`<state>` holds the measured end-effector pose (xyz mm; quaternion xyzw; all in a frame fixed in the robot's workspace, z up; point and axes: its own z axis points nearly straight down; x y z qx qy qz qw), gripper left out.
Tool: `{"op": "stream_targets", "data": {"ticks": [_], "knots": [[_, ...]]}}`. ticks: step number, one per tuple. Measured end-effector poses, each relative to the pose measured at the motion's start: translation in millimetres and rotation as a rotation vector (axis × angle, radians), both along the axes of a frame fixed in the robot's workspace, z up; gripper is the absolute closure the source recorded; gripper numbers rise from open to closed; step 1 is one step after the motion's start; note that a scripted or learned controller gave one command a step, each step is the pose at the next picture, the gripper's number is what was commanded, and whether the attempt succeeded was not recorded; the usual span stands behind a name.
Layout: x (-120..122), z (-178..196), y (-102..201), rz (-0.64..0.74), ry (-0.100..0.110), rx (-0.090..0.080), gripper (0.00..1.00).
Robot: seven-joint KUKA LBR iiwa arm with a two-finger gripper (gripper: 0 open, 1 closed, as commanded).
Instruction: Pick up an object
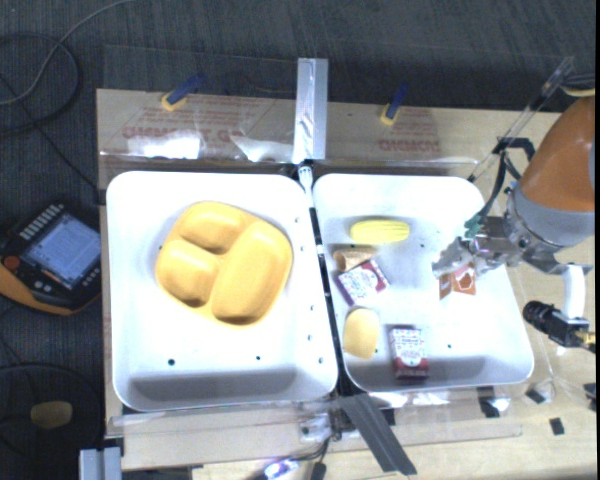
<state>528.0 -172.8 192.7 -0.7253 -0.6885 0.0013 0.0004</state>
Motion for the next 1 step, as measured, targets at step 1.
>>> {"op": "stream_targets", "data": {"ticks": [1], "knots": [[27.1, 28.2, 50.6, -0.010, 0.000, 0.000, 1.00]]}}
